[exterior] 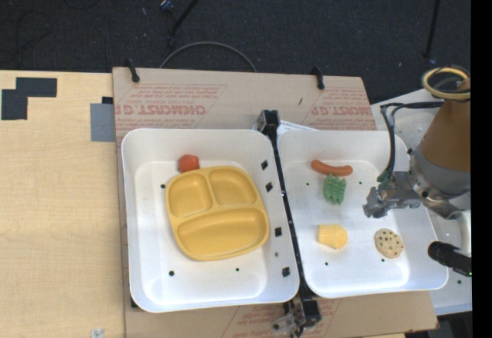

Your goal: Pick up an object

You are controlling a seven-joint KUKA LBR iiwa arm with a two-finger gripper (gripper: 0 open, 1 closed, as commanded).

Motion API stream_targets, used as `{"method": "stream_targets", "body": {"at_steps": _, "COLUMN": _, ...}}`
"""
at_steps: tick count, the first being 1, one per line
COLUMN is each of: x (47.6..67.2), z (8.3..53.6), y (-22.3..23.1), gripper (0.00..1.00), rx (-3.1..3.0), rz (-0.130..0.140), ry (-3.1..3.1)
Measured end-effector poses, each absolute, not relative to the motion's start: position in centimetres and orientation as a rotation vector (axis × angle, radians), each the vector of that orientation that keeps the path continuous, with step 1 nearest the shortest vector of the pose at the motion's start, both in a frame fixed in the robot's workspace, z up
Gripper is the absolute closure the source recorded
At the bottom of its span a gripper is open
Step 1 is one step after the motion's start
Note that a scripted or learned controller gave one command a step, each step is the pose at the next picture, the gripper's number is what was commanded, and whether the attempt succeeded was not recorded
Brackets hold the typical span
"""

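Right bin [415,271]: sausage [331,168], green toy [334,190], yellow wedge [332,236], cookie [389,243]; claw [377,204] over the bin's right part, grip state cannot be told; left bin [146,267]: yellow tray [217,212], red piece [188,163].

The left bin [146,175] holds a yellow divided tray [217,212], with a small red item [188,164] touching its upper left rim. In the right bin [419,271] lie a sausage [331,168], a green piece [334,189], a yellow piece [332,236] and a cookie [389,243]. The pincer [375,204] is above this bin, near the cookie.
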State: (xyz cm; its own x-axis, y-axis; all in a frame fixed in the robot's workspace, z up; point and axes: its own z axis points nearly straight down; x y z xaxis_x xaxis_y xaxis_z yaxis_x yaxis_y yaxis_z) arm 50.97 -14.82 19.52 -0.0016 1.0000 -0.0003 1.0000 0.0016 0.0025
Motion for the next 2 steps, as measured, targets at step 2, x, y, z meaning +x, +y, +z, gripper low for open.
{"method": "stream_targets", "body": {"at_steps": 2, "x": 51.5, "z": 23.2, "y": -8.9, "gripper": 1.0, "rx": 2.218, "rz": 0.001, "ry": 2.231}}
